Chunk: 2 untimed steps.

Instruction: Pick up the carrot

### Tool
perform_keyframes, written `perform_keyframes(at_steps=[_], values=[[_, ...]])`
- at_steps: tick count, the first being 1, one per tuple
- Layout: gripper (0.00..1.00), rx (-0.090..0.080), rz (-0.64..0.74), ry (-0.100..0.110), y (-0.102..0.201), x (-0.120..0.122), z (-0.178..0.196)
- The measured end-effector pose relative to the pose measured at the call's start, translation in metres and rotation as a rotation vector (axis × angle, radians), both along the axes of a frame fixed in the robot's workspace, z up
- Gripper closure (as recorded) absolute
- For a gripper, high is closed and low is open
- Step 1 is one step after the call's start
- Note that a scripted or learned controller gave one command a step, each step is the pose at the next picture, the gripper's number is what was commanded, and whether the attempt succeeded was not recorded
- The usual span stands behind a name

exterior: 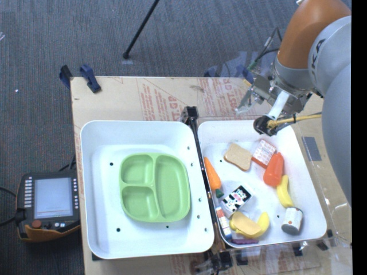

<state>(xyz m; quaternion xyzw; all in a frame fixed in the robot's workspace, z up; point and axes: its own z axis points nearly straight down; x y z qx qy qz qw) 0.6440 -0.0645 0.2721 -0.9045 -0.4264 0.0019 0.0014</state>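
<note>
In the camera view, we see the fingers (245, 105) hanging over the cardboard-covered desk (143, 96), just past the far rim of the right bin (221, 132). From this angle we cannot tell how far apart they stand, and we see nothing between them.

The carrot (212, 175) lies well apart from the fingers, nearer the camera and a little toward the view's left. It rests on the bin floor along the wall shared with the left bin (97, 153).

Between the fingers and the carrot we see a bread slice (238, 156). A red-and-white packet (264, 152) lies just beside the slice. Farther from the fingers than the carrot sit a cow-patterned carton (237, 198) and a banana (284, 191).

A green divided plate (155, 187) sits in the left bin, far off to the view's left of the fingers.
</note>
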Motion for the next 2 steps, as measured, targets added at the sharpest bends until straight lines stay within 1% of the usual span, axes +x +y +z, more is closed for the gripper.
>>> perform_keyframes(at_steps=[1,2], values=[[0.00,0.001,-0.024,0.015,-0.035,-0.061,-0.111],[0.00,0.000,0.097,-0.003,-0.053,-0.057,-0.055]])
